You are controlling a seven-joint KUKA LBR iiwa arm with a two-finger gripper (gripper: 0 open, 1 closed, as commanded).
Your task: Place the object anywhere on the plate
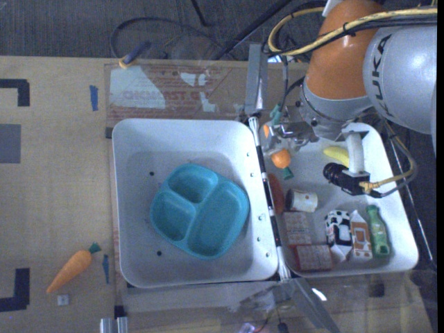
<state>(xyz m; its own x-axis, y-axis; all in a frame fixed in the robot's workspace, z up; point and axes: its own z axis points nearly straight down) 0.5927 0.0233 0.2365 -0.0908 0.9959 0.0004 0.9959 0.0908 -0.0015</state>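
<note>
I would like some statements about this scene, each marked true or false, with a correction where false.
1. The blue plate lies in the left bin. True.
2. A toy carrot lies on the plate. False: it lies on the bench, outside the left bin, near its lower left corner.
3. The gripper is over the right bin, near its upper left corner. True.
4. The plate has one single compartment. False: it is divided into three compartments.
5. A small orange object sits just below the gripper. True.
6. The green bottle stands in the left bin. False: it lies in the right bin, near its right side.
</note>
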